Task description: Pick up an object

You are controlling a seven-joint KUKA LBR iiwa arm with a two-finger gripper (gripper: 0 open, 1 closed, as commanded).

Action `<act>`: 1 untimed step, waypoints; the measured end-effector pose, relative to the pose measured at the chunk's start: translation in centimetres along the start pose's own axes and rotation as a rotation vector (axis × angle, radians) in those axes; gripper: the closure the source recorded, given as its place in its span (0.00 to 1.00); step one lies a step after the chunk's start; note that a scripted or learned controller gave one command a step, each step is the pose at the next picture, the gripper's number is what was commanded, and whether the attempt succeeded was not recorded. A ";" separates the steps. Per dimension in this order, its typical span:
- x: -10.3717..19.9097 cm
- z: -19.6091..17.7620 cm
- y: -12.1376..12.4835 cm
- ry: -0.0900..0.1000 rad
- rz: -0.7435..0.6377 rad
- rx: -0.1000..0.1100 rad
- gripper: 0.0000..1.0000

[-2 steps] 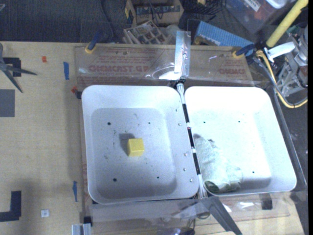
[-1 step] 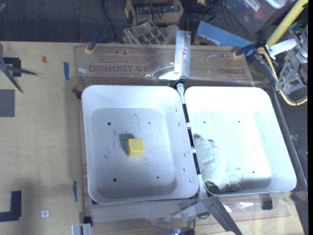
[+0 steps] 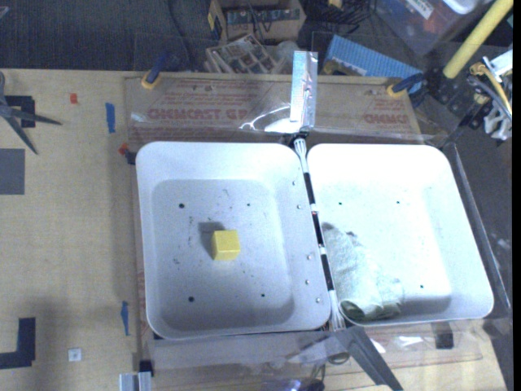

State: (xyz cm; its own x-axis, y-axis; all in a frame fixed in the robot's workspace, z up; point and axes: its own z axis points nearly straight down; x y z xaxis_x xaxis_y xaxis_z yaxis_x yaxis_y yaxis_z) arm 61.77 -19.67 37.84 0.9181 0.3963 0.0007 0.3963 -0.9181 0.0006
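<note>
Plainly, the job is at its very start: nothing has been lifted, and each candidate lies on a bin floor. A small yellow block [image 3: 226, 244] sits by itself near the middle of the left bin [image 3: 155, 218], well apart from every wall. In the right bin [image 3: 423, 194] a rolled grey-white cloth [image 3: 358, 277] lies along the near left corner, close against the divider. Of my pincer's state I cannot tell anything. My next move, I judge, is to come in over the block, which looks the easier catch, square up above it, and descend.
</note>
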 end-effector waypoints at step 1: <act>0.0 0.0 0.0 0.000 0.000 0.000 0.00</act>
State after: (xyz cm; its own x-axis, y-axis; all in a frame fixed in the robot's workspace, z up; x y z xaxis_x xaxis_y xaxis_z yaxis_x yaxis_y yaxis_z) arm 61.77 -19.65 37.84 0.9180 0.3966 0.0005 0.3966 -0.9180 0.0005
